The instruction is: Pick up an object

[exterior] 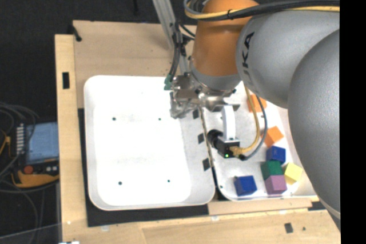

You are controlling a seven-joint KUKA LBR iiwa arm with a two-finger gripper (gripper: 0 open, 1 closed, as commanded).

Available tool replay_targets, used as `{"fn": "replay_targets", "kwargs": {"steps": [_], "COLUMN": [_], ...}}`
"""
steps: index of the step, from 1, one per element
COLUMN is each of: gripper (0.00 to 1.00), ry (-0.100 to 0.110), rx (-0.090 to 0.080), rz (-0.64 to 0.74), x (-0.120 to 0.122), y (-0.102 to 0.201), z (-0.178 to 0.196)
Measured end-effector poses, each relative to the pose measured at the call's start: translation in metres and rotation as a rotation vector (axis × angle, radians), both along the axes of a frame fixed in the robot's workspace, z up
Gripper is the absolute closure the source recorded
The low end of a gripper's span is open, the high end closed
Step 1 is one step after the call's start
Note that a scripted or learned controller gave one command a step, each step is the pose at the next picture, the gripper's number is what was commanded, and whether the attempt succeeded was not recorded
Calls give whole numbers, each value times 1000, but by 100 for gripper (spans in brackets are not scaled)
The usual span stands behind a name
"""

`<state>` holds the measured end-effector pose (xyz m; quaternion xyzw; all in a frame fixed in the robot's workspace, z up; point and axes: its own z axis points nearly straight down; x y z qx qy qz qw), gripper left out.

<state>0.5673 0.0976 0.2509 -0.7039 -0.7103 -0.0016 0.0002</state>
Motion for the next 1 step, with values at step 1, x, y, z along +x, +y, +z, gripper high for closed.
{"fn": "replay_targets", "kwargs": {"steps": [1], "gripper": [0], "ry": [0], "rx": [-1], "rz": [-7], "x": [0], "y": [-3], "z": [0]}}
